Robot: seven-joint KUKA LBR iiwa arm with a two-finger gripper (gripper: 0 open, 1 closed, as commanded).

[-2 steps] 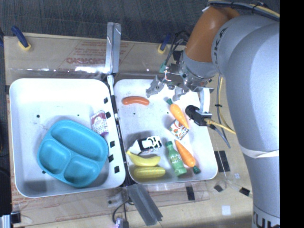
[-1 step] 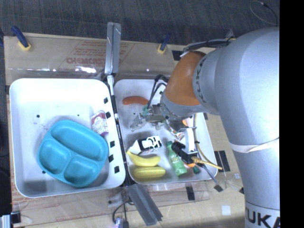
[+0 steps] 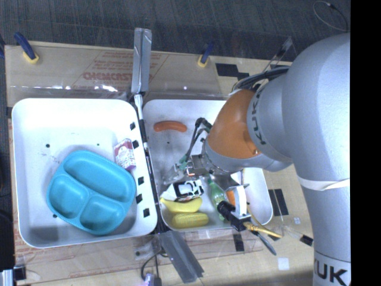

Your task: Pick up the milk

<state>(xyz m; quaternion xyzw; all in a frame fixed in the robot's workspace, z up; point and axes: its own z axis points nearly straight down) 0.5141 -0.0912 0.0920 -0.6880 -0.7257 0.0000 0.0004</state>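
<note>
Lowered into the right white bin (image 3: 262,201), the two-finger gripper (image 3: 189,180) hangs above a banana (image 3: 181,205); its grip cannot be made out. In the left white bin (image 3: 36,124), a small milk carton (image 3: 124,154) lies beside a blue sectioned plastic tray (image 3: 89,189), against the right wall.

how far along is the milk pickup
Nothing looks done: the milk carton lies in the left bin, against the blue tray. In hand: the gripper is low in the right bin, over the banana. Left: cross over, grasp, lift.
</note>
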